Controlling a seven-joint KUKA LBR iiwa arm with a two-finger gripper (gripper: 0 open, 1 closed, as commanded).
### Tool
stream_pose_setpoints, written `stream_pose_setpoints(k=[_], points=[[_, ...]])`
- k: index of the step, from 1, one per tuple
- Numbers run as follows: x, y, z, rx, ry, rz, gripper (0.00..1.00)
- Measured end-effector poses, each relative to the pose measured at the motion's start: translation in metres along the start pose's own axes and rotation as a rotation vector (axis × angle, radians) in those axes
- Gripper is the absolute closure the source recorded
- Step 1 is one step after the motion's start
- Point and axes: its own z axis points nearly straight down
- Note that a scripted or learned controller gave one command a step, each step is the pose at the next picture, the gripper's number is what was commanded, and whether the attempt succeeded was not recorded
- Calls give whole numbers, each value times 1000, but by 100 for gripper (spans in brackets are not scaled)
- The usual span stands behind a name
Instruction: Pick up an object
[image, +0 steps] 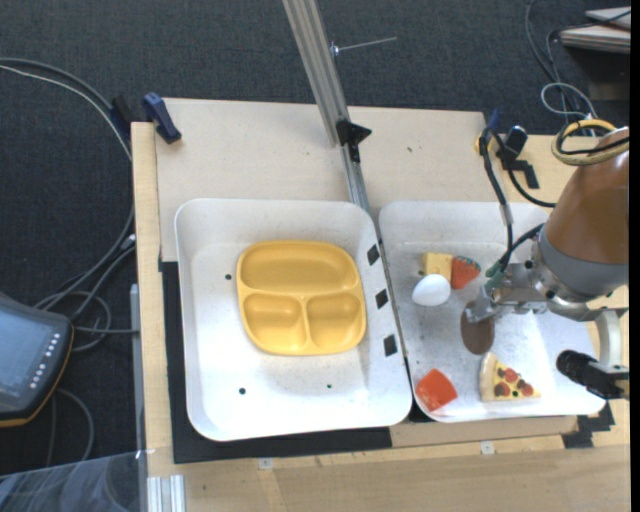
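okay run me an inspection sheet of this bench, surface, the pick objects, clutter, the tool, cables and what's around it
Surface: beige bench bearing two shallow white bins, left bin and right bin, side by side.
Job's things: in the right bin, a white egg, a yellow cheese piece touching a red piece, a brown object, a red-orange piece, a pizza slice.
Clutter: yellow divided tray in the left bin.
Tool: tool just above the brown object; grasp cannot be judged.
Cables: black cables on the floor at left; yellow and black cables at upper right.
Surroundings: dark carpet, metal pole, handheld pendant at left.
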Motion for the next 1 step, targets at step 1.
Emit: stream_pose_setpoints(k=[1], points=[[-8,9,-55,-1,0,0,100]])
